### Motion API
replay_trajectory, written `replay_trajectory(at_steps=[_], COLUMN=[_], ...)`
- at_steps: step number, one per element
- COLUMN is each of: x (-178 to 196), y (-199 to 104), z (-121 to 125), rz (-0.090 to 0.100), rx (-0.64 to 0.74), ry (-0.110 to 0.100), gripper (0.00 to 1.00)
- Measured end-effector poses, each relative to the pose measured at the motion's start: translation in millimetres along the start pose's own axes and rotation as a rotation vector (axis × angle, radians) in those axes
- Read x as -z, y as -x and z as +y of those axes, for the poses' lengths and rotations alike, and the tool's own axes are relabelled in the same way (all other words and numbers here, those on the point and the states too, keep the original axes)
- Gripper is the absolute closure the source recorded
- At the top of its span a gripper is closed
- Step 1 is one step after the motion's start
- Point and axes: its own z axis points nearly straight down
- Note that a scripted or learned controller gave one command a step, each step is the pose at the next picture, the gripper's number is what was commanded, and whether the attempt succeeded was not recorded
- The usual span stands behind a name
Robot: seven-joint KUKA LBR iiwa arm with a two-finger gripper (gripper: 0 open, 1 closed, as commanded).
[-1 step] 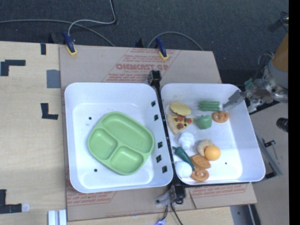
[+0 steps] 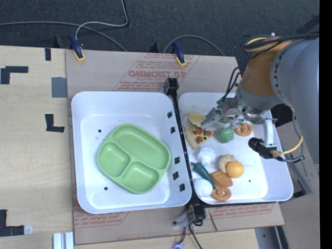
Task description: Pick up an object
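Note:
The right bin holds several toy foods. Among them are a green round piece, a pizza slice, a yellow wedge, a small orange ring, a white ball, an orange, a dark green pepper and a pretzel. My gripper hangs low over the back of this bin. It is just above the green round piece and between the yellow wedge and the orange ring. Nothing is visibly held.
The left bin contains a green divided plate. A black divider with clips runs between the bins. The grey arm with its orange band comes in from the right over the right bin's back corner. Cables lie behind the bench.

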Motion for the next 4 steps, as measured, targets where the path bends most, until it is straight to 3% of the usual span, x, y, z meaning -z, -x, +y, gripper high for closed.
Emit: replay_trajectory(at_steps=[1,2,3,4], x=[43.6,-41.5,-30.2,-30.7], y=[42.4,65.1,64.5,64.3], z=[26.3,62.5,64.0,63.7], rz=[0.006,0.002,0.000,0.000], rx=[0.000,0.002,0.004,0.004], ry=[-0.014,0.000,0.004,0.003], gripper=[0.00,0.00,1.00,0.00])
